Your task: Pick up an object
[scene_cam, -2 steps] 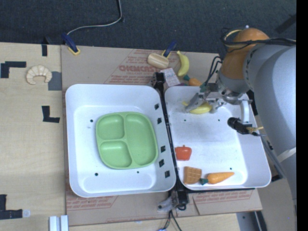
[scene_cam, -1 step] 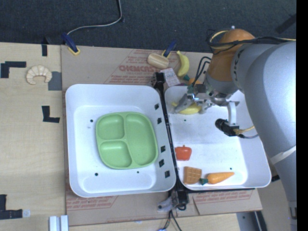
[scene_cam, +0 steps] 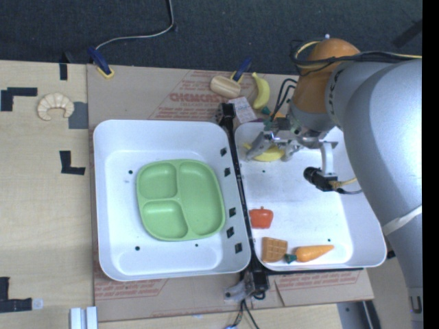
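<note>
One gripper low over yellow item, right bin far corner | prob lining up grab | grip state: can't tell

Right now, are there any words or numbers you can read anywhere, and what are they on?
"CHEMCAST" in faded red, on the brown cardboard sheet under the bins, above the left bin.
More faded red print repeats along the cardboard's bottom edge: too blurred to read.
The small packet by the bins' top corner: print too small to read.
</note>
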Tool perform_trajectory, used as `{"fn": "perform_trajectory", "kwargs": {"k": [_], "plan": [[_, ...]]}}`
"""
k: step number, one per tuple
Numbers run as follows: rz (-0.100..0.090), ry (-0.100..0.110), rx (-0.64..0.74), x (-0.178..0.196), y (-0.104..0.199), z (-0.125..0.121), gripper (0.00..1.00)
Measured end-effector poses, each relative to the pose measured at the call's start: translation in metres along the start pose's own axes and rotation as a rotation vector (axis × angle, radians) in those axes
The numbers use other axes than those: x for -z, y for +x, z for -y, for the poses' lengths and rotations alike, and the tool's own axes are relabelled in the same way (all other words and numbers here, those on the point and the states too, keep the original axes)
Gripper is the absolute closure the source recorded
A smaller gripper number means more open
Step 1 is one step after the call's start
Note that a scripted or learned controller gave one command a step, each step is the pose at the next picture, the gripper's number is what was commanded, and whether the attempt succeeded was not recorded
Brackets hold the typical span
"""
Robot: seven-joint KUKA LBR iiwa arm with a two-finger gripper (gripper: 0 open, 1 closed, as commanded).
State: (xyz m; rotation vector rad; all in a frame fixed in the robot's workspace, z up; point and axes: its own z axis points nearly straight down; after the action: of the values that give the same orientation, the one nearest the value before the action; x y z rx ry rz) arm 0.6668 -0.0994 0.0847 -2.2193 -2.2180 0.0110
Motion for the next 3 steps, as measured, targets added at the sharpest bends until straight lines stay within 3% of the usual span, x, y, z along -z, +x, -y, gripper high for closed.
{"fn": "perform_trajectory", "kwargs": {"k": [2,3], "plan": [[0.001,-0.009,0.001,0.0006,0.0036,0.0092,0.00],[-0.005,0.000,0.002,0.0002,-0.0030,-0.0005,0.00]]}}
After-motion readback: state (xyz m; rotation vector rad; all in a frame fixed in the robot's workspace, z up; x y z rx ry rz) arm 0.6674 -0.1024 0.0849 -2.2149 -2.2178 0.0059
